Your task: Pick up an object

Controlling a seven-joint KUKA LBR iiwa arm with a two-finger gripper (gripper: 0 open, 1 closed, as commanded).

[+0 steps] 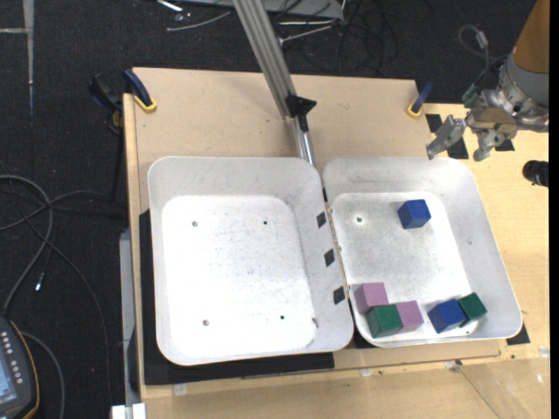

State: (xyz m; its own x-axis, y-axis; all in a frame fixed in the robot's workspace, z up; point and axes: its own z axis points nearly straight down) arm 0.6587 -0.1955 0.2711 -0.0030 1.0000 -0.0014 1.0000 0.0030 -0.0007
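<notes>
The right bin (476, 212) holds several small blocks. A blue block (414, 213) sits alone near its far side. Along the near edge lie two purple blocks (372, 295) (409, 314), a dark green block (383, 320), another blue block (446, 314) and a green block (472, 306). My gripper (464, 144) hangs open above the bench just beyond the right bin's far right corner, with nothing between its fingers. It is up and to the right of the lone blue block.
The left bin (166, 234) lies beside the right one. A slanted metal pole (266, 46) runs down to the gap between the bins. Clamps (140, 92) (419, 99) sit at the bench's far corners. Cables lie on the dark floor.
</notes>
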